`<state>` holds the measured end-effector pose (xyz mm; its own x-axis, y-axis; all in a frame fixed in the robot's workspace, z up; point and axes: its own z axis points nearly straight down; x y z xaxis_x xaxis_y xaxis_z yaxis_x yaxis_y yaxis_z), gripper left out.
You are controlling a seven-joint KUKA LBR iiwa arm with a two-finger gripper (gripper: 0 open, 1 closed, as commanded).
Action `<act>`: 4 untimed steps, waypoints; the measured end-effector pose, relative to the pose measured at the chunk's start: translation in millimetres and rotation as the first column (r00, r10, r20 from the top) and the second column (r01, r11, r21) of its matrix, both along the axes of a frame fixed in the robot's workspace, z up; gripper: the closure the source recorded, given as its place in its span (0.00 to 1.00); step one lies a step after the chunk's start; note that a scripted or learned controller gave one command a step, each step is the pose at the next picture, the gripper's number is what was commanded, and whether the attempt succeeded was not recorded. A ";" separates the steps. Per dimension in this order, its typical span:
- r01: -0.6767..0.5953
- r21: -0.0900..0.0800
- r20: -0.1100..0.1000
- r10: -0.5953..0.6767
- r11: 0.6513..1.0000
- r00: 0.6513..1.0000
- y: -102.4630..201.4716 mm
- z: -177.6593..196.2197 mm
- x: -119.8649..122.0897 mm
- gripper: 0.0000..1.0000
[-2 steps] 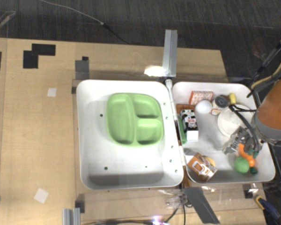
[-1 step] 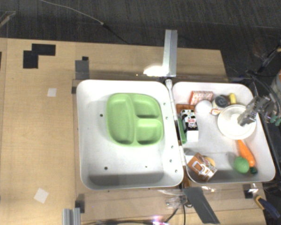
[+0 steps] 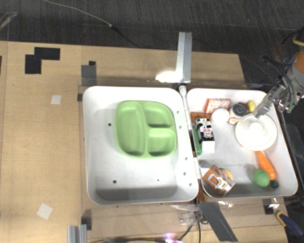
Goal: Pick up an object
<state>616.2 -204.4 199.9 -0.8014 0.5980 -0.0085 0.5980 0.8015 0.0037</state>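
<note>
We judged the pick as not done: nothing sat between the fingers, every object lay in its bin. From the near edge of the right bin (image 3: 292,186), at about 5 o'clock of the bench, we had a brown packet (image 3: 218,180), a green ball (image 3: 261,178) and a carrot (image 3: 266,165) just beside it. Further in, a white bowl (image 3: 256,132) and a black-and-white box (image 3: 205,132). At the far wall, a red carton (image 3: 216,105) and a black knob (image 3: 239,109). The gripper (image 3: 263,108) hung at 3 o'clock, over the bowl's far rim. We couldn't tell its fingers' state; they blurred into one grey tip. Left bin (image 3: 99,135): one green divided tray (image 3: 145,128). Remaining: descend, close, lift. Surface was a pale wooden bench (image 3: 35,151), with dark carpet (image 3: 142,9) beyond at 12 o'clock.
</note>
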 end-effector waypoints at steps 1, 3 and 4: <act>-0.005 0.005 0.002 0.005 1.000 1.000 123.6 14.0 40.2 1.00; 0.167 0.001 0.002 -0.167 0.986 0.986 55.4 44.0 43.3 1.00; 0.109 -0.001 -0.002 -0.109 0.994 0.994 1.3 31.8 -49.0 1.00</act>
<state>567.2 -203.1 231.8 -0.7312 0.6821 -0.0072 0.6822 0.7312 0.0015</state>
